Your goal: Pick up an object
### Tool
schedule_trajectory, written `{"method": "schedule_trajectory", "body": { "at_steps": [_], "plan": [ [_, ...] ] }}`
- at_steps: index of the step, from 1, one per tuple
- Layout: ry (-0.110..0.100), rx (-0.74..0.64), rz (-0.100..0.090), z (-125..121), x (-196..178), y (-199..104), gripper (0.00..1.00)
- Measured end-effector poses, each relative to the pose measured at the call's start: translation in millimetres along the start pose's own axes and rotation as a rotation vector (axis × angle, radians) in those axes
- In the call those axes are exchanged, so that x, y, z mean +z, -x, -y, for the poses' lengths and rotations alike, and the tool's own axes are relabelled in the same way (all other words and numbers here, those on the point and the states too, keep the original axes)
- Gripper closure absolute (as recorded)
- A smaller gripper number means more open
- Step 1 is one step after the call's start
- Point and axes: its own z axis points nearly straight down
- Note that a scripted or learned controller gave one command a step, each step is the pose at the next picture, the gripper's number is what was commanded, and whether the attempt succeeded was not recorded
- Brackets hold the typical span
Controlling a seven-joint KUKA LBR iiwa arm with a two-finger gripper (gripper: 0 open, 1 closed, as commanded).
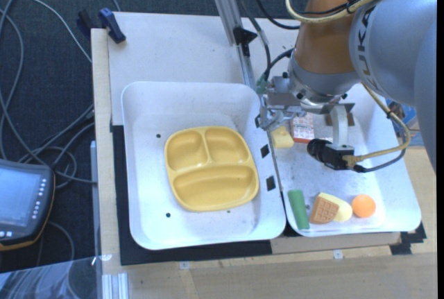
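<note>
arm reaching in from the right, low over the right bin, gripper close above a pale yellow block and a small red and white packet near the divide between the 2 bins; finger state hidden, cannot tell. along the right bin's near edge: green stick, waffle-patterned toy, orange ball. in the left bin: yellow divided plate with 3 compartments
</note>
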Motion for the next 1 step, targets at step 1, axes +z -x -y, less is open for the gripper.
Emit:
{"method": "schedule_trajectory", "body": {
  "at_steps": [1],
  "plan": [
    [0.002,0.000,-0.001,-21.7,-4.8,-50.0,1.00]
  ]
}}
